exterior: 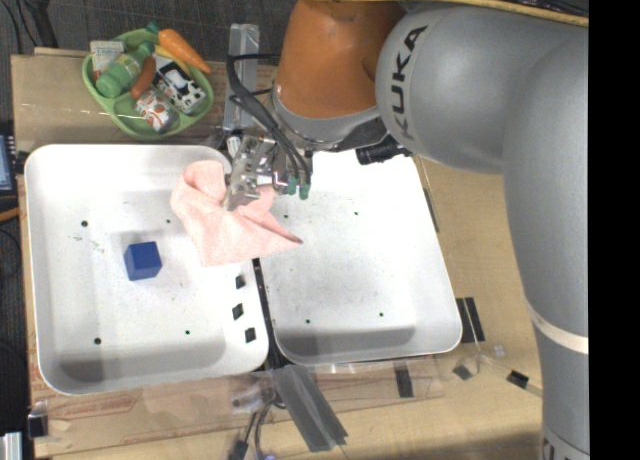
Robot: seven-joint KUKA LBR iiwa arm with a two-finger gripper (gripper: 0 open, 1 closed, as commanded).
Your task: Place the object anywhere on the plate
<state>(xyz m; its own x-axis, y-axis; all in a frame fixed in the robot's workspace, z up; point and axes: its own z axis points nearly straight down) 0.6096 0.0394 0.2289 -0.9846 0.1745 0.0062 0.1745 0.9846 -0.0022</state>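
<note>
At the near edge of the table [120, 410], at about six o'clock, some grey tape strips [305, 408] are stuck to the wood just in front of the two bins.

The left bin [60, 328] holds a small blue cube [143, 260], sitting flat on the floor of the bin toward nine o'clock from the middle of the scene, well apart from everything else. The right bin [400, 298] lies beside it, the two rims touching along the middle seam, where a few small black marks [241, 310] run in a row.

A pink cloth [225, 218] lies crumpled over that seam, mostly on the left bin's inner corner, with one pointed corner reaching over into the right bin at about three o'clock from its bulk.

My claw [243, 186] is right at the top of the cloth, its metal tips down in the folds. The cloth seems bunched up around the tips, but I cannot tell whether they are spread or pinched on the fabric. My grey arm [480, 78] with its orange band [325, 48] fills the two o'clock side.

Farthest off, at eleven o'clock beyond the left bin, a green bowl [105, 98] stands on the table, filled with toy food, a carrot [182, 46] among it.
</note>
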